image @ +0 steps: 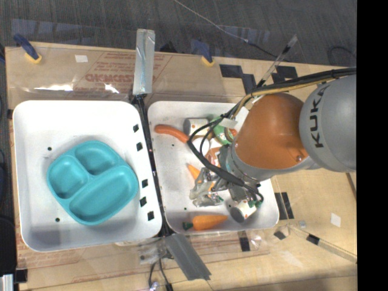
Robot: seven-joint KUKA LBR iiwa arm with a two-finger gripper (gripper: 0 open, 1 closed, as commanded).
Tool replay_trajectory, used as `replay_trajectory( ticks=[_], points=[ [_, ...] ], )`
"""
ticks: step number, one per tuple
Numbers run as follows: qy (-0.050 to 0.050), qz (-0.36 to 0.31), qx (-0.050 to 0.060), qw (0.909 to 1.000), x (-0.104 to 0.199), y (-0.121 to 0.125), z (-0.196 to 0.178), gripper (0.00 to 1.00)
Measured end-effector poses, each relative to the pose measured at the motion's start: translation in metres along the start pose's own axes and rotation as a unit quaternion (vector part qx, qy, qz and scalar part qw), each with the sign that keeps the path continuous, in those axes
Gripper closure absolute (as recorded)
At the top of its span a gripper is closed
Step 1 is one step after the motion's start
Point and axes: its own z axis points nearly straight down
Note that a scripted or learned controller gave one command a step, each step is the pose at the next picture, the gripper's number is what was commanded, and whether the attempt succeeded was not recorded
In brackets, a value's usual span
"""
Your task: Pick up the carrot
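Camera view: carrot (208,222) lies lengthwise left-right, green top pointing left.

overhead, slanted, over both bins (24,162)

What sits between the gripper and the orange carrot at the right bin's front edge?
Nothing visible does. The two-finger gripper hangs in the right white bin, and the orange carrot with a green top lies just in front of it, bare white floor between them.

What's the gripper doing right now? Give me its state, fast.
Gripper: low in the right bin, above the carrot by the near wall; open or shut cannot be told, and nothing is visibly held.
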Motion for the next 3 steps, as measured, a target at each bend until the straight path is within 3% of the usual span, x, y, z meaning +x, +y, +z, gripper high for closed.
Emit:
replay_trajectory(
  ticks=[1,2,3],
  points=[
    [-0.003,0.071,0.0,0.9975,-0.022,0.041,-0.034,1.0],
    [-0.008,0.024,0.002,0.9997,-0.016,0.051,-0.146,1.0],
    [-0.005,-0.117,0.003,0.9931,-0.015,0.015,-0.259,1.0]
  ],
)
